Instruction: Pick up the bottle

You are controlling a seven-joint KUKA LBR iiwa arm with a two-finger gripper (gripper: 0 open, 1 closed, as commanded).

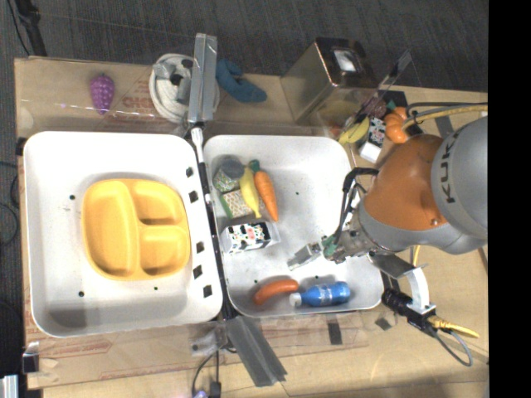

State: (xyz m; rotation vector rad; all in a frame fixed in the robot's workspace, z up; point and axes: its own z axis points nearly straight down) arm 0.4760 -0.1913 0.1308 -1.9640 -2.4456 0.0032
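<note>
Camera view: the blue bottle lies on its side at the near edge of the right bin, w/ a red sausage just beside its cap end. The end effector hangs above & a bit left of it, nothing in it. Can't tell if it's spread or pressed together. Risks, I think: bottle is round, so it may roll away. The bin wall is close & may block one side. It may grab the sausage instead.

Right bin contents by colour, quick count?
Blue: 1, the bottle
Orange: 1, the carrot
Red-orange: 1, the sausage
Yellow: 1, the corn cob
Green-grey: 1, the packet
Black-and-white: 1, the carton
Total: 6
</note>
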